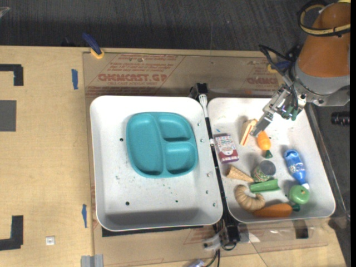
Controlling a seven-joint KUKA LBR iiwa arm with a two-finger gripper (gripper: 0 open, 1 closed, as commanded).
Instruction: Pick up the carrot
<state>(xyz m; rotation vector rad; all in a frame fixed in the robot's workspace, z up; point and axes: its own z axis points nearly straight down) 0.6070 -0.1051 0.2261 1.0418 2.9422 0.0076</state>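
Observation:
A small orange carrot (263, 141) with a green stub lies in the right bin (320, 149), near its middle. My gripper (260, 124) hangs just above and to the upper left of the carrot, reaching in from the top right under the arm's orange band. I see nothing held in it. A longer orange-red piece (272, 209) with a dark green end rests along the bin's front wall.
Around the carrot lie a tan wedge (246, 131), a red-and-white box (226, 147), a cone (239, 174), a tin can (266, 170), a green stick (264, 186), a curled pastry (248, 198), a blue bottle (295, 166) and a green apple (299, 193). The left bin (105, 166) holds a teal divided plate (162, 143).

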